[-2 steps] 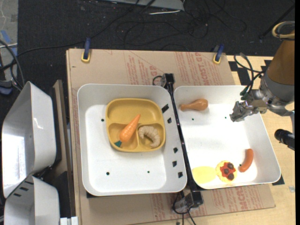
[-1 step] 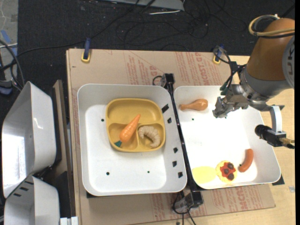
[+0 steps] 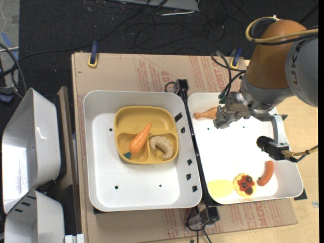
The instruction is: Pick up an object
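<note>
Claw: finger state cannot be told; over right bin, beside one drumstick.
Drumstick: far-left corner, long axis left-right, thin end leftward. Also one sausage.

two white bins, one yellow plate, one carrot, one shrimp, one sausage, one drumstick.
</note>
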You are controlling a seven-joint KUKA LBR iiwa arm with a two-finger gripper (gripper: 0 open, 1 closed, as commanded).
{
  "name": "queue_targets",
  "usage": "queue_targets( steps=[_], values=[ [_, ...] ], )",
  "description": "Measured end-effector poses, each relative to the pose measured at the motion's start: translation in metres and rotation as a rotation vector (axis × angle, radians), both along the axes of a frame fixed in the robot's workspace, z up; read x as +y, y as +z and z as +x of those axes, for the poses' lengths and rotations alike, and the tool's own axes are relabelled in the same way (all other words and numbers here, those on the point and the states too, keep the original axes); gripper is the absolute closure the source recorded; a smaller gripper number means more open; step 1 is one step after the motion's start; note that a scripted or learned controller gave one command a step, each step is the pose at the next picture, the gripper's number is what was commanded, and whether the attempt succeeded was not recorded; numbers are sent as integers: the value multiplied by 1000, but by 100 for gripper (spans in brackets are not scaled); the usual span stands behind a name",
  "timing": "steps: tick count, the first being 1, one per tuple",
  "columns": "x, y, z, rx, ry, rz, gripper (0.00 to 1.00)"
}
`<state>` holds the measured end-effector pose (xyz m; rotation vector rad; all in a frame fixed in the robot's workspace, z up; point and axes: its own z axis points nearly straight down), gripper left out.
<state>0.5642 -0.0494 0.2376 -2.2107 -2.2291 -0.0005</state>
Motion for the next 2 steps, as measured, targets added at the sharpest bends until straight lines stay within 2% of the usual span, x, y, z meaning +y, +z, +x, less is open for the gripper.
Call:
queue_targets(
  steps=[1,2],
  values=[
    [57,-10,16,-2,0,-2,100],
    [109,2,24,-4,0,0,100]
  ],
)
